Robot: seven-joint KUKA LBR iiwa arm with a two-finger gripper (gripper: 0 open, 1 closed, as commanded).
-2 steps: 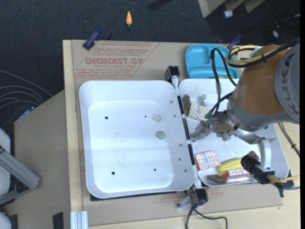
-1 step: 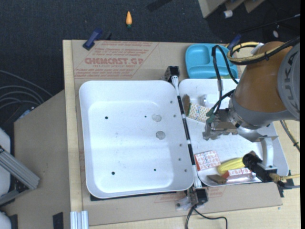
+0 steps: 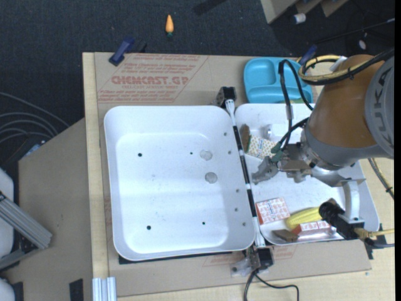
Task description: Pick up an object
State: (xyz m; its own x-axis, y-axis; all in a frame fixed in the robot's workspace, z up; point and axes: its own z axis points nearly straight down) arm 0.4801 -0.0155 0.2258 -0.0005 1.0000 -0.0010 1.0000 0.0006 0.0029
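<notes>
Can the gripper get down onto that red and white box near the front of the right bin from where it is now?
Probably yes. The gripper hangs just behind the red and white box, which lies flat with its top bare. The yellow-handled tool beside it might crowd one side.

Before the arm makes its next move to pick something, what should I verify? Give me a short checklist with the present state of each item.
1. Gripper is over the right bin: ok.
2. Something is held between the fingers: cannot tell.
3. Objects lie in the right bin, such as the red-and-white box and yellow-handled tool: ok.
4. Patterned packet lies beside the gripper: ok.
5. Gripper is apart from the divider between the bins: cannot tell.
</notes>
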